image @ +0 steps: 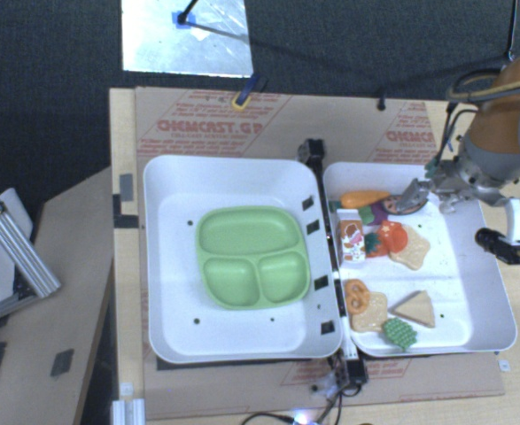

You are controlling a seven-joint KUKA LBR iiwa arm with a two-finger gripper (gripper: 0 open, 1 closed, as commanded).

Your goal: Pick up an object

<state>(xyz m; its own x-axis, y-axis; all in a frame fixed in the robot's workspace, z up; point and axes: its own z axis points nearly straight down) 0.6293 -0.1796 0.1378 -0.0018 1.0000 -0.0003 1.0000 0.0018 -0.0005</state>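
Note:
The right bin holds several toy foods. An orange carrot and a purple piece lie at its far left corner. Below them are a small printed carton, a red tomato and a tan bread shape. Nearer the front lie a pretzel, a tan wedge and a green knobbly piece. My gripper hangs low at the far side of this bin, its tip just right of the carrot and the purple piece. Nothing shows between its fingers.
The left bin carries a green divided plate. A black hinged divider runs between the two bins. A black part of the arm overhangs the right bin's right side. A silvery sheet lies beyond the bench.

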